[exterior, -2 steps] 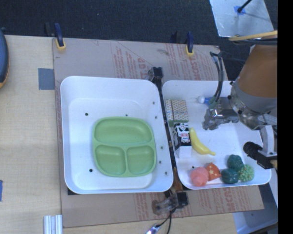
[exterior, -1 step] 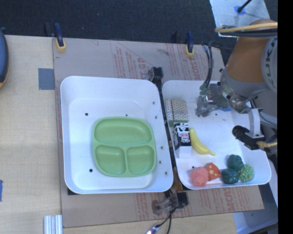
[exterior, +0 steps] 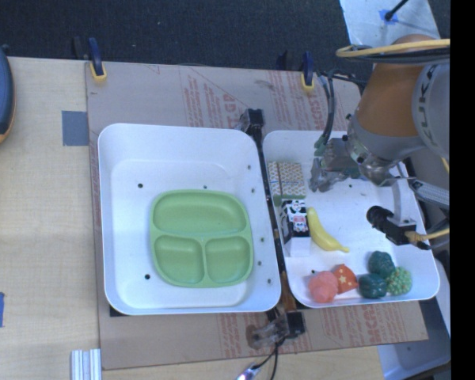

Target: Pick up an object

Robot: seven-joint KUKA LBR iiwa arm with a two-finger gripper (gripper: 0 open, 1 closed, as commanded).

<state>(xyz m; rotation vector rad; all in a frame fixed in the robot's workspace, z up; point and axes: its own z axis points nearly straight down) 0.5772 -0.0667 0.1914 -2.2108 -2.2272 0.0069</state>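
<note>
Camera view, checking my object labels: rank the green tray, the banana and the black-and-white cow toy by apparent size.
1. green tray
2. banana
3. cow toy, only slightly smaller-looking than the banana, so that ordering is unsure.

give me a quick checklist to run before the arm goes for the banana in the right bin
1. Banana in view and uncovered: ok, it lies in the right bin.
2. Room around the banana: not ok, a black and white block sits close on its left.
3. Gripper over the banana: not ok, it sits nearer the bin's back end, beside a patterned box.
4. Gripper carrying nothing: cannot tell, its tip is too blurred.
5. Other toys away from the banana: ok, the red pieces and green pieces lie at the bin's front end.
</note>
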